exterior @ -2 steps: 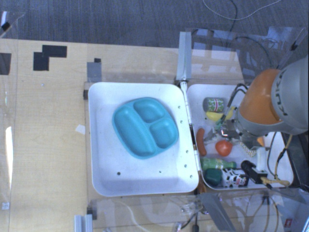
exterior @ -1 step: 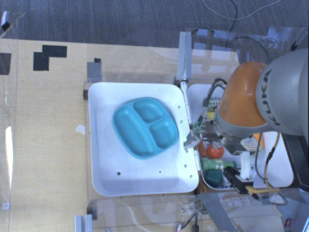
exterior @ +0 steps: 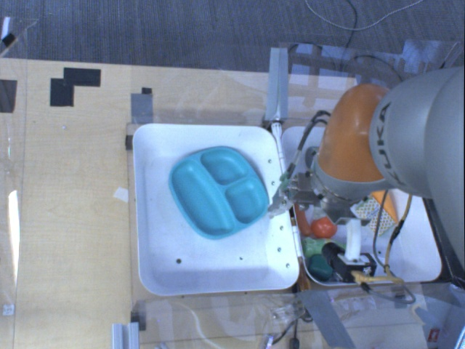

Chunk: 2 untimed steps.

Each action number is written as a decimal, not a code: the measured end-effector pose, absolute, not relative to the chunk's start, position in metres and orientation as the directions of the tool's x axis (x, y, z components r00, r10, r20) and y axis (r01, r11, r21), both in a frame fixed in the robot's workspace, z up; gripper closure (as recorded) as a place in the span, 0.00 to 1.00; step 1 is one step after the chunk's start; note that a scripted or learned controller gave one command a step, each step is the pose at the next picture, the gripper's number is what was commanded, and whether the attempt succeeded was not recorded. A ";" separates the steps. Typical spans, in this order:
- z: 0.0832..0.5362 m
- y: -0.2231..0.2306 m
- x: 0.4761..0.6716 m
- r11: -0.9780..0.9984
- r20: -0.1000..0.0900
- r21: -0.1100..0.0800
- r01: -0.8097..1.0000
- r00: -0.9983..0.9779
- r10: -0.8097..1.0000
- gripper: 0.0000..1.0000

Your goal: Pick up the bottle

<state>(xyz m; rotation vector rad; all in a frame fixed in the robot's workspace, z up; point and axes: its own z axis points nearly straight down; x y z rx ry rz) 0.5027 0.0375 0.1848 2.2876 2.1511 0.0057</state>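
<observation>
Fingers too blurred to tell whether apart or together; gripper [exterior: 282,198] hangs at the right bin's [exterior: 430,266] left edge. Bottle [exterior: 314,249], probably the green thing, lies there: light, slippery plastic, grasp mid-body

A dark blue-grey carpet [exterior: 182,13] with a fine ribbed weave runs across the far side of the room, and a thin pale cable [exterior: 341,6] loops loosely over it. Nearer to me the pale wooden tabletop [exterior: 65,217] spreads out to the left, marked with black angular patches [exterior: 75,84] near its far edge, and a grey metal post [exterior: 277,86] stands further right. The light is soft and even, save for a bright streak of glare [exterior: 13,217] by the left edge.
</observation>
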 end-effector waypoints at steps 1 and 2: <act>0.185 0.083 0.554 -0.151 0.001 0.002 0.989 0.151 0.989 0.00; 0.150 0.216 0.563 -0.244 0.001 0.000 0.970 0.244 0.970 0.00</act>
